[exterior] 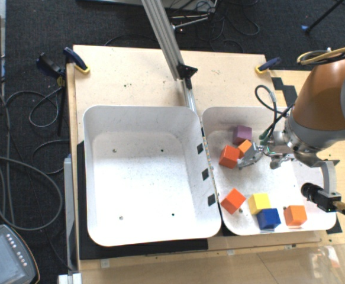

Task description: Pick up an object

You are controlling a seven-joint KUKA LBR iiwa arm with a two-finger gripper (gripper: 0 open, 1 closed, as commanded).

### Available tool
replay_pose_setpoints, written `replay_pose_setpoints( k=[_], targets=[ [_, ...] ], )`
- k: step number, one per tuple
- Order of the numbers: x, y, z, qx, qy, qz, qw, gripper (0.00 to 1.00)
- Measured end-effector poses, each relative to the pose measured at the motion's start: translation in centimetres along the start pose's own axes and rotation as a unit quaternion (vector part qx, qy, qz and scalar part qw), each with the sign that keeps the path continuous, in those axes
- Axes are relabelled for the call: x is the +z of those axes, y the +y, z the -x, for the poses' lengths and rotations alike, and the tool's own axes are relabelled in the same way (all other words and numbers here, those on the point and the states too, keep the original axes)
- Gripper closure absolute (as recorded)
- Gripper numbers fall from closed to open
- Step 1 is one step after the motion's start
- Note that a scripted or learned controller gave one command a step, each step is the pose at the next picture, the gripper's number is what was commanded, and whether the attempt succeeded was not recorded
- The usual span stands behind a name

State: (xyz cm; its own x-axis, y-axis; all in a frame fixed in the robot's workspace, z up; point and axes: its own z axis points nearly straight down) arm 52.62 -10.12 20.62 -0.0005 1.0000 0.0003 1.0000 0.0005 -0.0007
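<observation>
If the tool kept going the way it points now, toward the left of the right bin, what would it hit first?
Most likely the orange block just ahead of the tool, with the purple block just behind it. Height above them is unclear from this view.

Dark speckled carpet floor (24, 176) strewn with black cables (18, 108) around a pale wooden bench (136, 76).

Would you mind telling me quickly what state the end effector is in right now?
End effector: low in the right bin, next to an orange block and a purple block; whether it is open, closed or holding anything cannot be told.
</observation>
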Motion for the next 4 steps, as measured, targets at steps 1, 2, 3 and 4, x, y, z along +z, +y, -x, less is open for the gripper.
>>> replay_pose_setpoints(
  k=[1, 2, 3, 4],
  targets=[
    [0.0, 0.0, 0.0, 0.000, 0.000, 0.000, 1.0000, 0.00],
    [6.1, -0.1, 0.7, 0.001, 0.000, -0.003, 1.0000, 0.00],
    [11.3, -0.1, 0.7, 0.001, -0.001, 0.000, 1.0000, 0.00],
    [10.1, 0.0, 0.7, 0.001, 0.000, 0.001, 1.0000, 1.00]
  ],
)
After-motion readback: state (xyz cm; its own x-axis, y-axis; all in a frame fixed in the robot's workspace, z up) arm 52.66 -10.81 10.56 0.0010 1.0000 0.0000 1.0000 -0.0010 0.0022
